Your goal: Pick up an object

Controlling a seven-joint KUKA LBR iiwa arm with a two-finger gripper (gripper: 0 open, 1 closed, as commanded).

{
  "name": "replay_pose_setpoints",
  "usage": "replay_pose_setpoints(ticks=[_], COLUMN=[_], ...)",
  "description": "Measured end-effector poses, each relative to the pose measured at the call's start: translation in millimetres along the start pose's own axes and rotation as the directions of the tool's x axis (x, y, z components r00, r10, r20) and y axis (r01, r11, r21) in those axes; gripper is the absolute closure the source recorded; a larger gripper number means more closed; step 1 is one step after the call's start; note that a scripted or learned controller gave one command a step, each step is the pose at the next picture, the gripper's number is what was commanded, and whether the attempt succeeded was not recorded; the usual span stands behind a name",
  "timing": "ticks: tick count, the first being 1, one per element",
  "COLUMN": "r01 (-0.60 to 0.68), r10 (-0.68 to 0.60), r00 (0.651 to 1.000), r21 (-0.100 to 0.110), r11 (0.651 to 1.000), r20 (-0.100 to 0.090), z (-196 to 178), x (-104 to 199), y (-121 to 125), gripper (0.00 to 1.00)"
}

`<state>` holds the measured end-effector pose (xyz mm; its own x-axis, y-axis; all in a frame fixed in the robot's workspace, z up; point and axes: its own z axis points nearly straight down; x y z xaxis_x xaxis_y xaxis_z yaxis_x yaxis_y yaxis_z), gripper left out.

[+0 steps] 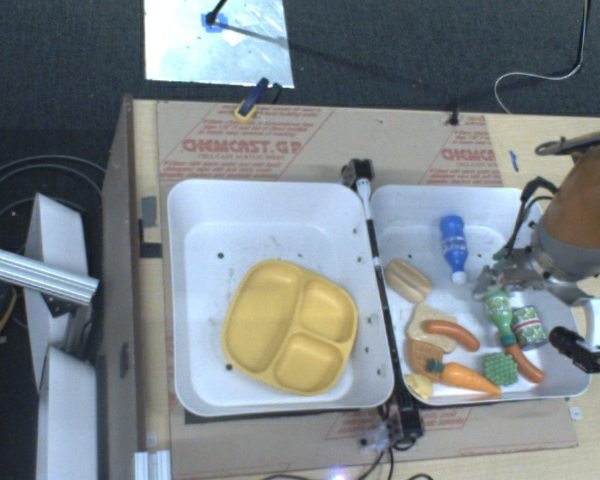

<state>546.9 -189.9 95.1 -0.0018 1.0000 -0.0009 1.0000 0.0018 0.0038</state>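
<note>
Two carrots [470, 377], one sausage [450, 333], one blue bottle [452, 244] beside the tool [502, 286].

Yellow divided tray [290, 325] in left white bin [195, 268]

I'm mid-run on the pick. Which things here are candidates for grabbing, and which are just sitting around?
Candidates, in the right bin near the gripper:
blue bottle
bread roll
sausage
carrot
green bottle

Just lying about:
yellow divided tray in the left bin
foil sheet on the floor
cables left of the bench
</note>
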Motion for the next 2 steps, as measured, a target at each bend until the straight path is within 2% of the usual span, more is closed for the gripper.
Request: replay_pose_setpoints(ticks=[1, 2], r01=[0.002, 0.003], r10=[-0.002, -0.003], r00=[1.000, 1.000], r21=[-0.003, 0.003], r11=[1.000, 1.000], r20=[0.000, -0.002], z=[-103, -89], x=[47, 121], y=[-30, -34], gripper=[1.00, 1.00])
